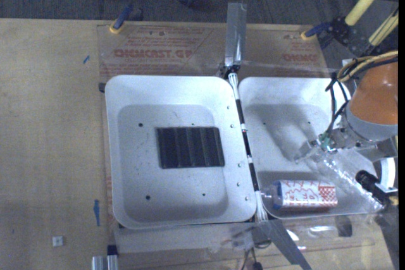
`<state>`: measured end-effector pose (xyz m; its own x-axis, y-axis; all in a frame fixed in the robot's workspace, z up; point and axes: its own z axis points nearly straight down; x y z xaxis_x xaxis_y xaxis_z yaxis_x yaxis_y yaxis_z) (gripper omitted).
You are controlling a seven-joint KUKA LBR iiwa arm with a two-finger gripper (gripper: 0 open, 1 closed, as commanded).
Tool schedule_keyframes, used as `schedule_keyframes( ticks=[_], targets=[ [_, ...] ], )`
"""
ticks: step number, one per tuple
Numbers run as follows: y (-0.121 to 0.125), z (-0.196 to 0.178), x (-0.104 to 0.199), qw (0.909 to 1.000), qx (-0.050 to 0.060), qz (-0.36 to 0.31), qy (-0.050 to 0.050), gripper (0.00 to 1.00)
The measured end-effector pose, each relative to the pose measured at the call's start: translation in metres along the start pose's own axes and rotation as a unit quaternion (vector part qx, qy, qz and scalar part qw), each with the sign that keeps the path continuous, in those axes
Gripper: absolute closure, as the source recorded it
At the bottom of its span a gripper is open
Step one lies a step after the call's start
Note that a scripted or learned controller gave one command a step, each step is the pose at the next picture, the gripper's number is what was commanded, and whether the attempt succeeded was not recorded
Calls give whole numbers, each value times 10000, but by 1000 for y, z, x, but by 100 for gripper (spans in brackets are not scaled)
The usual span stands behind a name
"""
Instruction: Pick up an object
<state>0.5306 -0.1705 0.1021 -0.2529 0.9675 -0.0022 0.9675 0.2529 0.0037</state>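
Below and slightly left of the tool (314, 150) lies the red-and-white tube (304, 193), long axis left-right; tool's state: cannot tell.

**Readable text on the counter**

We make out faint red lettering on the clear sheet (161, 50) behind the bins; it is mirrored and too blurred to read. The red-and-white tube (304, 194) carries a print we cannot decipher.

One fixed camera looks down at a slant on the bench (50, 136). Both white bins (120, 155) sit mid-frame, fairly close.
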Motion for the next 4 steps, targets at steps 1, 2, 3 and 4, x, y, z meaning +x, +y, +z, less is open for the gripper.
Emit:
schedule_keyframes(
  ticks=[1, 2, 3, 4],
  targets=[
    [65, 14, -8, 9983, -18, 588, -10, 0],
    [-9, 14, -16, 9985, -16, 550, -11, 0],
    [-3, 1, -16, 9986, -86, 527, -34, 100],
    [21, -117, 41, 9981, 15, 617, 6, 100]
  ],
)
